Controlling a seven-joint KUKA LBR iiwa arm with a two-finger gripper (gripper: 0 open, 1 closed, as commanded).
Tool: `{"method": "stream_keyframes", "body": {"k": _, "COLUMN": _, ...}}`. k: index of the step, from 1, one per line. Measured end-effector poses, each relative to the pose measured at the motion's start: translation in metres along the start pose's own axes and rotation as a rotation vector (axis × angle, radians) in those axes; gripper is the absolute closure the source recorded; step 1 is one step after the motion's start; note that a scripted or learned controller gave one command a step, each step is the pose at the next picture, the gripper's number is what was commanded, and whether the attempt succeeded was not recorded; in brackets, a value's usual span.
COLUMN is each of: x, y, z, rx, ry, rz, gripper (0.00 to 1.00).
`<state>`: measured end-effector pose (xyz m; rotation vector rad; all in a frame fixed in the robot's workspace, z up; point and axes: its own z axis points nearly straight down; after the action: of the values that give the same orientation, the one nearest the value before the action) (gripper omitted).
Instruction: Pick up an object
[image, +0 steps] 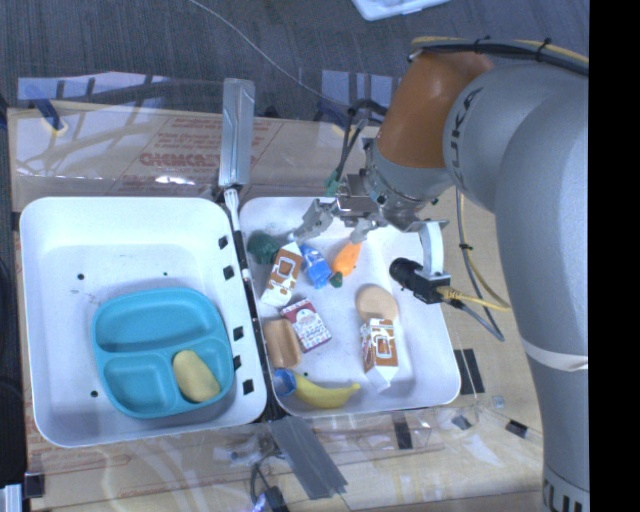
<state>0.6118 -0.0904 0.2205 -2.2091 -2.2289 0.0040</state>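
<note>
At front of right bin (440, 362), a banana (322, 393) is seen lying crosswise, with a small blue piece (284, 380) touching its left end. Left bin (60, 260) sits alongside on the worktop (440, 442). A blue tray (150, 318) is held in it, and a yellow lump (197, 374) is seated in the tray's front right compartment.

Just behind the banana, a brown bun (283, 343) is laid against the bin's left wall. A red-and-white carton (308, 327) is tilted just beside it. To the right, a white-and-brown packet (380, 348) is laid lengthwise, and a tan round piece (375, 300) is touching its far end.

Further back, a white-and-brown box (283, 276) is leaned near the left wall. A blue item (316, 268) is set just right of it. An orange carrot (347, 258) is placed just beside the blue item, and a dark green item (262, 246) is tucked at the wall behind the box.

At the far end of the right bin, the pincer (332, 228) is held above the blue item and the carrot, and looks spread. Nothing is seen pinched between its jaws. Every object is seen resting in a bin; none is lifted. Contact with blue item or carrot cannot be told.

The arm (510, 150) is brought in from the right, and its orange band (430, 100) is seen above the wrist.
</note>
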Motion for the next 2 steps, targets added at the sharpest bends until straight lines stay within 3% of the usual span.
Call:
{"method": "stream_keyframes", "body": {"k": 1, "x": -0.074, "y": 0.023, "z": 0.072, "rx": 0.005, "ry": -0.001, "rz": -0.028, "gripper": 0.0}}
{"method": "stream_keyframes", "body": {"k": 2, "x": -0.099, "y": 0.011, "z": 0.129, "rx": 0.0, "ry": -0.002, "rz": -0.024, "gripper": 0.0}}
